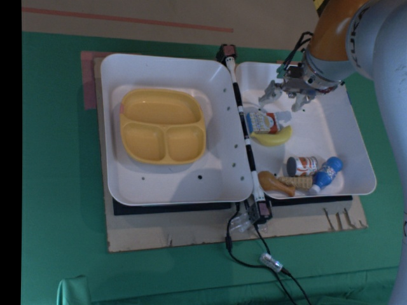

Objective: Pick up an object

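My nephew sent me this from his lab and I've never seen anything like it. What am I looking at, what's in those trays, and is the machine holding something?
You are looking down at a slant from one fixed camera above a bench. The grey and orange thing at the right is a robot arm; its gripper, a two-finger claw, hangs open over the right bin with nothing between its fingers. Just below it lie a small carton and a toy banana. Nearer the front edge are a small can, a blue and white bottle, an ice cream cone and a toy drumstick. The left bin holds a yellow divided plate.
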Controlling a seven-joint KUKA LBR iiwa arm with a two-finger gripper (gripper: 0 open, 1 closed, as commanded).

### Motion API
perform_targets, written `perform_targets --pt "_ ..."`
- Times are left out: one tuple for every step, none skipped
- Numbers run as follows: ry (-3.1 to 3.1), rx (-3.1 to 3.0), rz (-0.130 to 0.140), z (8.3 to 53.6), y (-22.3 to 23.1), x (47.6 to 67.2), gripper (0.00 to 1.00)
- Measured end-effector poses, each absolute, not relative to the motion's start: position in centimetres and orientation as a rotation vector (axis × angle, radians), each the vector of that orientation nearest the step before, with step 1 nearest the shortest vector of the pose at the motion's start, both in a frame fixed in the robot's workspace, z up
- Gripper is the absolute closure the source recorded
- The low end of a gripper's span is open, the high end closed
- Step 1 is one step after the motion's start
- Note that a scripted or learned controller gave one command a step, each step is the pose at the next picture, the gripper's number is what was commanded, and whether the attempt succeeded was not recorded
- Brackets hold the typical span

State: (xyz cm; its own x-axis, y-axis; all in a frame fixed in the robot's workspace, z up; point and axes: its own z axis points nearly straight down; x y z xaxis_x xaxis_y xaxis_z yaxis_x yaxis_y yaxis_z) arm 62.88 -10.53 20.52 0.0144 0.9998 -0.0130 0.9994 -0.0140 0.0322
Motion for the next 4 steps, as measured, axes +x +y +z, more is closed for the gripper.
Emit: perform_targets --pt "2.167 2.213 0.031 22.2 -10.9 63.1 1.0" --pt "2.167 2.213 0.031 22.2 -10.8 63.1 0.0" --pt "2.203 2.216 0.009 18.8 -10.4 62.3 0.0" --pt "2.184 2.212 0.019 20.5 -10.8 62.6 1.0"
